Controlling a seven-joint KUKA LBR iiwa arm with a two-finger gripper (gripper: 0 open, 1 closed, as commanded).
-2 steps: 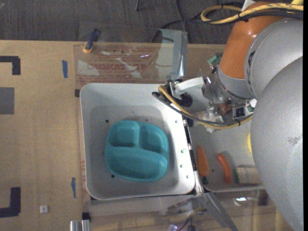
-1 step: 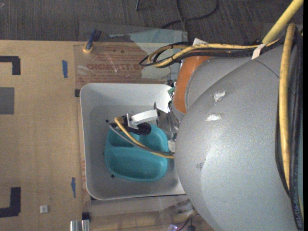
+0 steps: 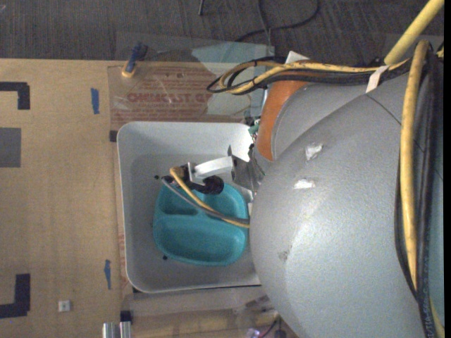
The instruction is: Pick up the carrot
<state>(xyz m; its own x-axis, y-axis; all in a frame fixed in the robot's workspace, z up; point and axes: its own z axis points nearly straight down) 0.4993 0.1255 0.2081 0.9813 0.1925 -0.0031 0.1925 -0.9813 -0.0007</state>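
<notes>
- Dark grey carpeted floor [image 3: 106, 9] along the top, thin black looped cable [image 3: 261, 9] lying on it.
- Pale tan wooden bench top [image 3: 63, 210] below, marked with black tape corners [image 3: 17, 96] and short blue tape strips [image 3: 94, 101].

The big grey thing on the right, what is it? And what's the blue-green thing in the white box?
The big grey thing is a robot arm. It looks huge because it is close to the camera, which is fixed above the bench and looks down at a slant. The arm reaches in from the right. It has an orange band above its wrist, and yellow cables run along it.

The white box is a shallow bin standing on the bench. The blue-green thing lying in it looks like a plastic dish.

The end of the arm hangs over the bin and covers its right side, so I cannot tell from this picture whether the arm is holding anything.
</notes>
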